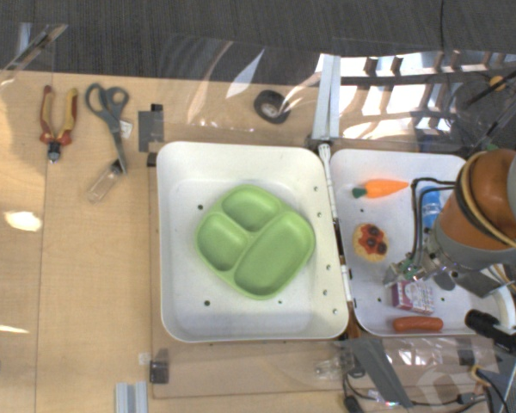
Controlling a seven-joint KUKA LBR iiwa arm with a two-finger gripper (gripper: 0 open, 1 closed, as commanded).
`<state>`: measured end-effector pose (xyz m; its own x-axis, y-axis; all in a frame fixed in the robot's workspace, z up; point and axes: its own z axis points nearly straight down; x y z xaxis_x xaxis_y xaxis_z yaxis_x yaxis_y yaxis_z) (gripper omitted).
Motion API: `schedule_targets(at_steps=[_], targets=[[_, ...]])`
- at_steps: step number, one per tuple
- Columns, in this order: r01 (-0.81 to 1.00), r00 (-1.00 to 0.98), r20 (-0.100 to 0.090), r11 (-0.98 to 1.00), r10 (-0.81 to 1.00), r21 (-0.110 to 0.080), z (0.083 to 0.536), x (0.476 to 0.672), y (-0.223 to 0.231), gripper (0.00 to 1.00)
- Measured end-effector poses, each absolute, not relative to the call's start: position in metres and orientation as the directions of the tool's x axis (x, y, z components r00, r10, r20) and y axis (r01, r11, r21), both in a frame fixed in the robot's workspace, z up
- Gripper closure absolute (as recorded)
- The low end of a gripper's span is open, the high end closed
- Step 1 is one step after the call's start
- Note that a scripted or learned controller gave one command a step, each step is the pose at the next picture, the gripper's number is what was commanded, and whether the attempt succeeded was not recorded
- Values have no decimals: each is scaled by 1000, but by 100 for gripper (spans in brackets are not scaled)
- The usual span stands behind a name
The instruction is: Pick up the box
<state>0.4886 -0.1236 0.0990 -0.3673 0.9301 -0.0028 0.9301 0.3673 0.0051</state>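
Grey and orange, the arm reached in over the right bin (490, 312), its gripper (423, 268) hanging low just above the box (412, 296), a small maroon-and-white carton lying flat near the bin's front edge. Whether the gripper was open or closed could not be told, since the wrist hid that part. The box lay just behind a toy sausage (417, 323) and near a small round pizza toy (371, 240), with a toy carrot (382, 188) farther back and a blue item (429, 209) partly hidden by the arm. The left bin (181, 317) carried a green divided plate (255, 241), and pliers (55, 120) and scissors (112, 119) lay on the worktop (69, 274). The step looked like the final approach to the grasp; the next move would call for a straight descent, closing across the carton's narrow sides without catching the sausage.
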Motion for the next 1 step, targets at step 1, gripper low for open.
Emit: schedule_targets(at_steps=[1], targets=[[930, -367, -3, 367, 930, 5, 99, 489, -124, 0]])
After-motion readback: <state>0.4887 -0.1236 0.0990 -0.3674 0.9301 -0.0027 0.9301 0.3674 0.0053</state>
